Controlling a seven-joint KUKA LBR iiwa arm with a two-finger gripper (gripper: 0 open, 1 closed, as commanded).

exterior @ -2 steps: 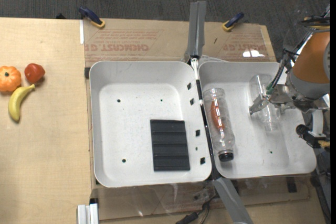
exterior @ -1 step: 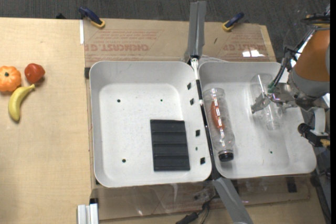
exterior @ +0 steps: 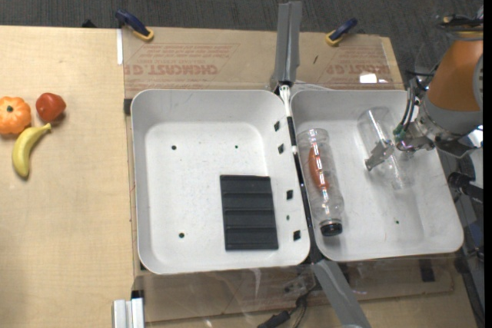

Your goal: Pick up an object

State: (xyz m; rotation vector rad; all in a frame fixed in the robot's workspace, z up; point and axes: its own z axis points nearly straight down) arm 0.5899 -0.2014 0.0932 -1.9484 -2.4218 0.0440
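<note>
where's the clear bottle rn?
In the camera view the clear bottle lies on its side in the right bin, along that bin's left wall by the divider, dark cap toward the near edge. The gripper is to its right.

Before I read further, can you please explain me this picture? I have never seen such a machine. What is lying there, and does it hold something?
One camera looks down at a slant on a bench. Two white bins sit side by side. The left bin has a black ridged block. The right bin has a clear bottle with a red insert. The robot arm enters from the right; its gripper is low in the right bin, near a clear object. Whether it holds anything, I cannot tell. Toy fruit lies left.
</note>
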